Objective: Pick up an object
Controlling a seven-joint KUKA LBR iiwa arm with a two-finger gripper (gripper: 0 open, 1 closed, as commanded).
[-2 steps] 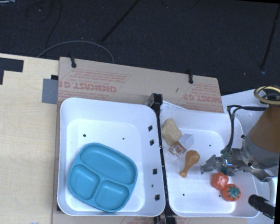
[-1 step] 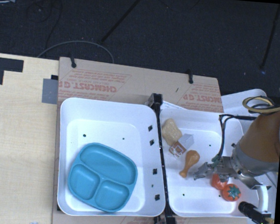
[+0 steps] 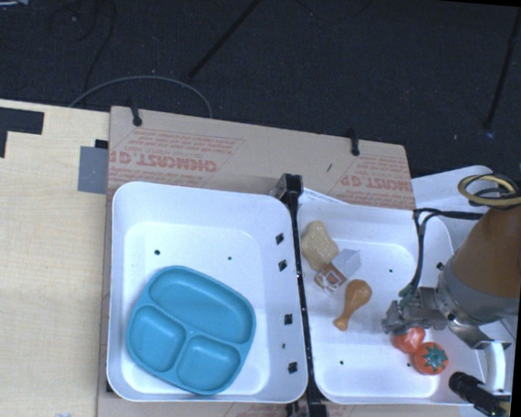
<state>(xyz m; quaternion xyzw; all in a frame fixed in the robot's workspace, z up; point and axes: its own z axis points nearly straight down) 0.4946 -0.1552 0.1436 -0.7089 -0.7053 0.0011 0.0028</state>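
- Gripper [image 3: 403, 315] sits low in the right bin [image 3: 362, 387], near that bin's right wall; its dark metal end is just above and touching the edge of a red toy [image 3: 408, 339]. Whether it is apart, together or clamped on anything cannot be told from this slanted view.
- Beside the red toy, toward the bin's right edge, lies an orange-red tomato-like toy [image 3: 429, 359] with a green top; the two are just beside each other.
- Left of the gripper lies a tan drumstick-shaped toy [image 3: 353, 303], and further left a beige bread-like piece [image 3: 319, 243], a small grey block [image 3: 346, 260] and a little brown-and-white box [image 3: 329, 277], bunched together near the divider.
- Printed red lettering shows on the cardboard sheet [image 3: 256, 161] under the bins; it reads upside down and mirrored, something like "CHEMCAST GP", repeated twice.
- Arm [image 3: 494, 258] enters from the right, its orange band over the bin's right wall, wrist bent down and leftward into the bin.
- Left bin [image 3: 141, 210] holds a blue divided plate [image 3: 192, 330] with three compartments.
- Pale wooden bench [image 3: 26, 263] lies to the left; dark carpet [image 3: 286, 40] with cables lies beyond.
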